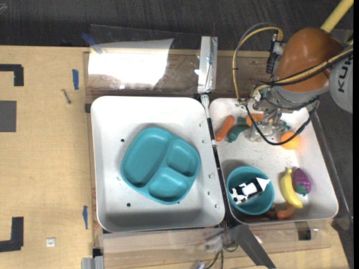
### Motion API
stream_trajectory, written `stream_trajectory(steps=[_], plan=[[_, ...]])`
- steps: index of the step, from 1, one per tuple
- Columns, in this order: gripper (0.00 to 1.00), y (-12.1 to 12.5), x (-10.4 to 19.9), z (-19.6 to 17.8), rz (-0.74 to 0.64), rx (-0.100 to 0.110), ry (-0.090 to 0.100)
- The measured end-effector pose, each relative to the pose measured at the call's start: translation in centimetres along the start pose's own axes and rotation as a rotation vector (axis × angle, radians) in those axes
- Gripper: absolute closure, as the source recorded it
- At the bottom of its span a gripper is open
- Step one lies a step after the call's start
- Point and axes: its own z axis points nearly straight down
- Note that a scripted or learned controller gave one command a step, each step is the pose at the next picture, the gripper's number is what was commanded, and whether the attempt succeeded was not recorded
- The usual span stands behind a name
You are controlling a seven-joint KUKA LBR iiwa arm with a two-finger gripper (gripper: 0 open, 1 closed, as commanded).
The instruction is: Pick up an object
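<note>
My gripper point(265, 129) hangs over the far part of the right bin point(322, 167), under the orange wrist band. An orange carrot-like toy point(225, 128) and a small teal piece point(238, 131) lie just left of it. An orange-yellow fruit point(290, 141) sits just to its right. A blue bowl point(250, 190) at the bin's near left holds a black-and-white cow toy point(245, 190). A yellow banana point(289, 189) and a purple fruit point(302, 179) lie at the near right. Nothing shows between the fingers.
The left bin point(106, 122) holds a teal divided plate point(161, 164). A small orange piece point(284, 212) lies at the right bin's front edge. Cables loop above the gripper. A clear plastic sheet lies behind the left bin.
</note>
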Motion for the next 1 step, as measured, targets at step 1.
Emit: stream_trajectory(steps=[1], plan=[[1.00,3.72,-7.44,-10.50,0.075,0.008,-0.002]])
